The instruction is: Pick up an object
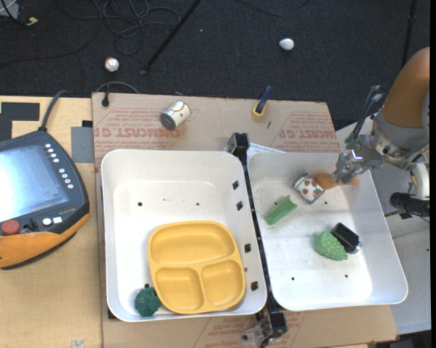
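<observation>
so the gripper hangs low at about 2 o'clock in the right bin, can't tell its state, just beside an orange piece and a patterned cup it's probably targeting, with a green block, green lump and black thing toward 6.

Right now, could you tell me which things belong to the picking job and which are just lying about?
Job: gripper; right bin with green block, bumpy green toy, black piece, patterned cup, orange piece.
Lying about: yellow tray, teach pendant, can.
</observation>
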`<state>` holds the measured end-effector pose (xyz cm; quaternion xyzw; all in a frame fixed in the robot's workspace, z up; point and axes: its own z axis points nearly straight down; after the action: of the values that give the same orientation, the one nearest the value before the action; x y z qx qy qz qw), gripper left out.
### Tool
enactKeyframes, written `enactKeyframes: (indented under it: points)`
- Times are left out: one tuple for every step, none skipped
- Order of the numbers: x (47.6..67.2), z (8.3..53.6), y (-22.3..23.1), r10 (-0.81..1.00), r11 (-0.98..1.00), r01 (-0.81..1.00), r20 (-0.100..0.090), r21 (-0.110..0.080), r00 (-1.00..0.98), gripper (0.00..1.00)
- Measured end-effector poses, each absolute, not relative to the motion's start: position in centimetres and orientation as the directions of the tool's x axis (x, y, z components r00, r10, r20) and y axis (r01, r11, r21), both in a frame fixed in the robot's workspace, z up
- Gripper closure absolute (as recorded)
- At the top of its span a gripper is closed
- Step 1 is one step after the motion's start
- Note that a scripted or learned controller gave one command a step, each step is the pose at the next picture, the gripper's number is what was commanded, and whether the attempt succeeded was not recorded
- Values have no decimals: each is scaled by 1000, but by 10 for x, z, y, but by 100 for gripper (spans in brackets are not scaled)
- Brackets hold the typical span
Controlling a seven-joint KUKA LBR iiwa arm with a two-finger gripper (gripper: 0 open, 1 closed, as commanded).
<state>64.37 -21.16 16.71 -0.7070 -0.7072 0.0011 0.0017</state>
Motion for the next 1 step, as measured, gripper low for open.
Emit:
enactKeyframes:
  points:
    - [644,111,-211,1000,1,1000,1,-4,-1,100]
